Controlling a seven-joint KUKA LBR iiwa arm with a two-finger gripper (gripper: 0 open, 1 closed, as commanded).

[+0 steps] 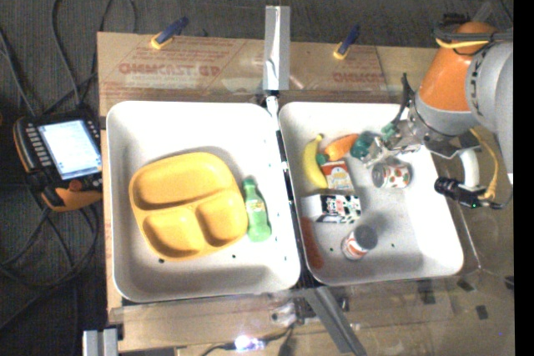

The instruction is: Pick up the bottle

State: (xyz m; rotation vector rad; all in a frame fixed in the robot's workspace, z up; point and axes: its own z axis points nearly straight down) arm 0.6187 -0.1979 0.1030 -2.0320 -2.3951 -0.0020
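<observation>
Item: bottle (pixel 256 210), green, lay on its side in the left bin (pixel 125 129), pressed against the right edge of a yellow compartment tray (pixel 188 203) and close to the bin's right wall; it looked wedged into the narrow gap between tray and wall, which would leave little room for fingers on either flank. No legible label could be read on it. The yellow tray lay at a slight tilt across the middle of that bin. Right bin (pixel 434 246): a banana (pixel 314 163) lay along the left side, an orange item (pixel 340 146) just beside its upper end, a small red-and-white carton (pixel 336 177) below these, a black-and-white box (pixel 340 207) lower still, print on both too small to read; a round can (pixel 360 242) stood near the front, and a patterned cup (pixel 392 175) lay on its side toward the middle. End effector (pixel 385 139): hung over the upper part of the right bin, near a teal object (pixel 362 147), well apart from the bottle across the dividing wall; whether its fingers stood spread or closed could not be told, and nothing was seen held. Task judged not begun at the bottle. Desk (pixel 209 71): brown board behind the bins bore faint red stencilled lettering, not readable with confidence. A handheld pendant (pixel 60 147) with lit screen lay left of the desk.
</observation>
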